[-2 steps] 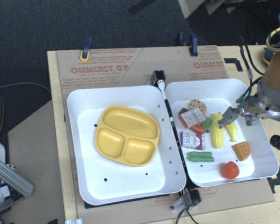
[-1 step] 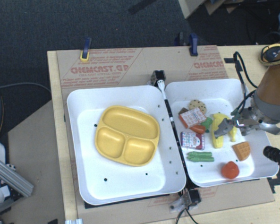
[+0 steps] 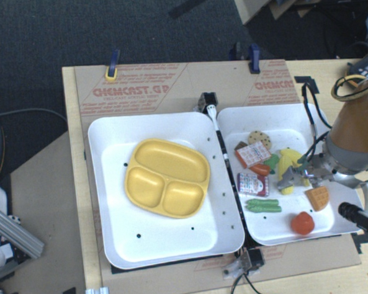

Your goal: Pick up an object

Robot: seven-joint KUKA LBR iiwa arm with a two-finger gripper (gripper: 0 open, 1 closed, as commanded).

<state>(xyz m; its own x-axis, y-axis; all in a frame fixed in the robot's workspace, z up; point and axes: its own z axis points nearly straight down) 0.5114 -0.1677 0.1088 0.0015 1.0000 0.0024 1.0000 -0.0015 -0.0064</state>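
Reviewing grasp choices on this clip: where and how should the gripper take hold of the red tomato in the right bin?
Probably from straight above, fingers closing across the widest part of the red tomato. It looks round, so no axis matters much, and it sits apart from the green beans and orange wedge, near the bin wall.

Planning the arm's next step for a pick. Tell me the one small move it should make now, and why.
Probably a short straight descent. The gripper hangs in the right white bin, just over the yellow banana-shaped toy and beside the orange wedge-shaped toy, with nothing visibly between its fingers. The items there are crowded, so a sideways move risks nudging the green bean-pod toy or the red round tomato toy.
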